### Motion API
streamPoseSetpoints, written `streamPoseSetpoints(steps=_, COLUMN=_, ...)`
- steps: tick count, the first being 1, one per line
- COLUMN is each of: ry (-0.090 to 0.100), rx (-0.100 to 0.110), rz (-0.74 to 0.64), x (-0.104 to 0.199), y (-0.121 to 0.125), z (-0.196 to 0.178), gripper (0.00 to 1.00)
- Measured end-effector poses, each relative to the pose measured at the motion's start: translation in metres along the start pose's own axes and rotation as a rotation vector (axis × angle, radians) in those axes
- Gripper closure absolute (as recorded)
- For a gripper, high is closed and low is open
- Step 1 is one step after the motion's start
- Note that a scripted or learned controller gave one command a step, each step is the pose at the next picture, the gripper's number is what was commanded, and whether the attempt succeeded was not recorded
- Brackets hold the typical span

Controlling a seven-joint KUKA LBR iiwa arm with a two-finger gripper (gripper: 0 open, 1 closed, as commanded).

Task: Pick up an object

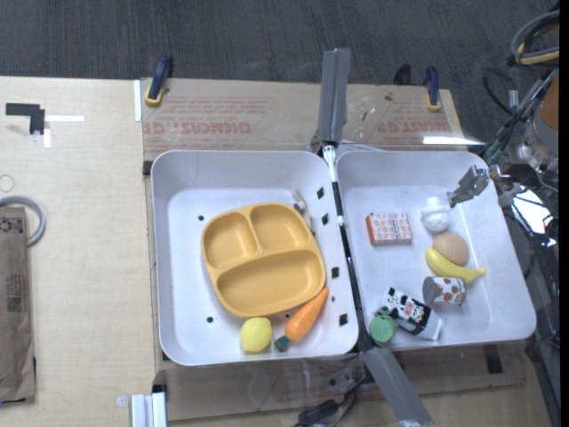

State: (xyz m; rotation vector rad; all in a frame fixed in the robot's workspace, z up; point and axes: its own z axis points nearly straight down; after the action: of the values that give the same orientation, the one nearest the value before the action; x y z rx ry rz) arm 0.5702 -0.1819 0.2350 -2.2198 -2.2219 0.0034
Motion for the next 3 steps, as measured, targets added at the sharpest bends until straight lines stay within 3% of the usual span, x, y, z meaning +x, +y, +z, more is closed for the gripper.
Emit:
streamPoseSetpoints(steps=1, ry=-0.001, rx=-0.002, rz=0.068, x=-0.009, y=0.046, z=0.043, gripper=0.00)
streamPoseSetpoints(steps=2, ry=0.001, rx=0.001, rz=0.049, x=0.015, y=-0.023, z=0.107, gripper=0.00)
streamPoseSetpoints(steps=3, ry=-0.005, rx=-0.018, rz=-0.009, x=0.009, y=-0.037, z=0.135, gripper=0.00)
